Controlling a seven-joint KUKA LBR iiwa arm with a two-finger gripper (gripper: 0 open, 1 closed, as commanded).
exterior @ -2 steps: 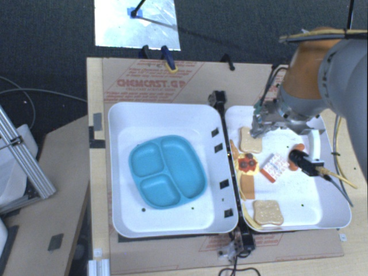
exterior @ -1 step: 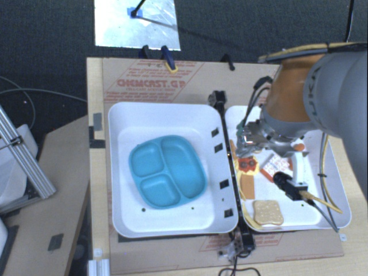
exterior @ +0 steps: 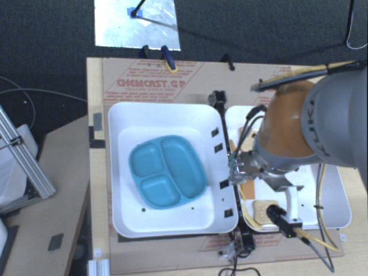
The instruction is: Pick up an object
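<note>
A blue three-compartment plate (exterior: 167, 170) lies flat in the left bin (exterior: 126, 125). My gripper (exterior: 240, 172) hangs over the left edge of the right bin (exterior: 339, 211), close to the divider between the bins, and the grey and orange wrist hides most of it. Just below the gripper a tan, toast-like piece (exterior: 261, 211) rests near the right bin's front left corner. A thin orange-brown strip (exterior: 247, 187) lies beside it, partly under the wrist. Nothing shows between the gripper and these things that tells of a hold.
The arm (exterior: 322, 119) covers most of the right bin. Black clips (exterior: 218, 148) line the wall between the bins. A brown cardboard sheet (exterior: 155, 82) lies under both bins, with a blue clamp (exterior: 168, 57) at its far edge. Aluminium framing (exterior: 23, 160) stands at far left.
</note>
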